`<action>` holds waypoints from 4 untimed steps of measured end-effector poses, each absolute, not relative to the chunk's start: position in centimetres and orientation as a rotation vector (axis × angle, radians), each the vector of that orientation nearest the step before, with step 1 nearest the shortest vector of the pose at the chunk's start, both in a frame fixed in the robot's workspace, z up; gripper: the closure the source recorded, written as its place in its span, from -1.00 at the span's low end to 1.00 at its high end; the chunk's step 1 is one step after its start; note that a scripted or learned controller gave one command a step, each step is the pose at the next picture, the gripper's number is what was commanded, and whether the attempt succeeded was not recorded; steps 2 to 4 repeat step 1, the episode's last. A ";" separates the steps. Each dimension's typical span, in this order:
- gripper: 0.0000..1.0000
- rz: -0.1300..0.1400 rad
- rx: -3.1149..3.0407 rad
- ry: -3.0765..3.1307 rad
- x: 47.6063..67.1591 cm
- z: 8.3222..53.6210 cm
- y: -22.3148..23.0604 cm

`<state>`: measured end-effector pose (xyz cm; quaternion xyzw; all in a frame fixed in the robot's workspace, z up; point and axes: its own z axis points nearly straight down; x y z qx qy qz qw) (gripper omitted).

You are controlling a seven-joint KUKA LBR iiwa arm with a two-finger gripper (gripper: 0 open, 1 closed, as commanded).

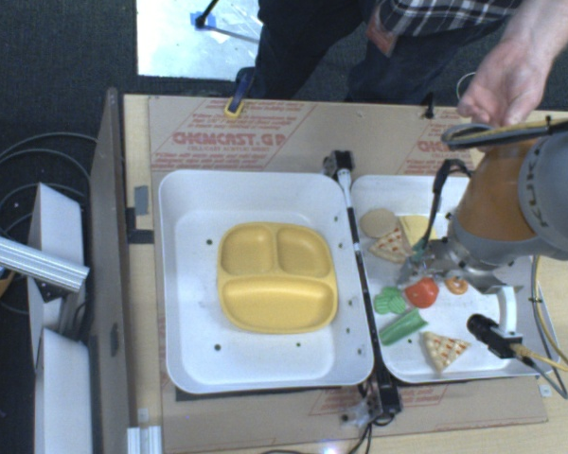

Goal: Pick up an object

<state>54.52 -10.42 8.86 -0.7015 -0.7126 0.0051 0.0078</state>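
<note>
From my remote station I see two white bins side by side on the worktop [265, 126], which is covered by a cardboard sheet. The left bin [194, 282] holds a yellow compartment plate [276, 277], its three wells bare. The right bin [412, 372] holds the toy food: a tan round cookie-like piece [379, 222], a pale yellow cheese slice [415, 227], a pizza slice [391, 246] just below those, a red tomato [421, 293], a leafy green piece [390, 302] touching it, a green pod-shaped vegetable [402, 326], a second pizza slice [443, 350] near the front rim, and a small orange piece [457, 286]. The gripper [418, 265] sits low over the middle of this bin, just above the tomato; I cannot tell how it is set. A person's hand [506, 83] hangs above the arm. The cardboard carries red print, partly readable as "CHEMCAST GP" [229, 140].
</note>
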 end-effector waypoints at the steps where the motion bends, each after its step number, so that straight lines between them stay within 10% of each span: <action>1: 1.00 -0.009 -2.209 -2.234 53.9 18.9 -2.7; 4: 1.00 -0.009 -2.209 -2.234 53.9 18.9 -2.7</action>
